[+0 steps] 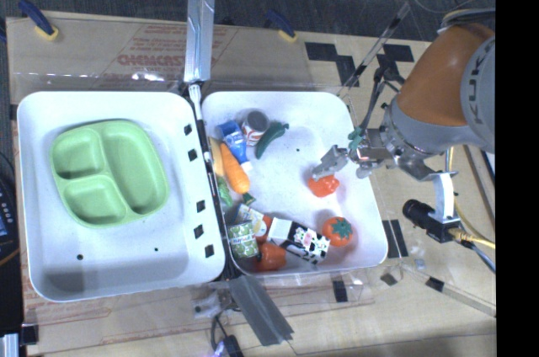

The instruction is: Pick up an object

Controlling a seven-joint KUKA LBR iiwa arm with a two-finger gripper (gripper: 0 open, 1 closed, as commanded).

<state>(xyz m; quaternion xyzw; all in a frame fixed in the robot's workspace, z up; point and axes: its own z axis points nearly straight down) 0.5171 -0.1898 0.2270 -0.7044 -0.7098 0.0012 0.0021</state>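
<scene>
Orange-red and roundish, the little toy (323,185) in the right bin (299,115) sits directly under the gripper (325,167), at about 3 o'clock from the bin's middle. The grey fingertips come down right on top of it, but I honestly can't tell how far apart they are or whether they've actually got hold of it. Around it: a tomato (338,231) at 5 o'clock near the bin's front corner, a cow-patterned black-and-white box (305,242) just left of that, a carrot (233,167) along the left wall, and a small can (253,128) with a green pepper (269,138) up at 11. Left bin (50,263) has a green divided plate (108,172). Red print on the clear sheet (152,52) behind reads something like "CHEMCAST", pretty blurry.
</scene>
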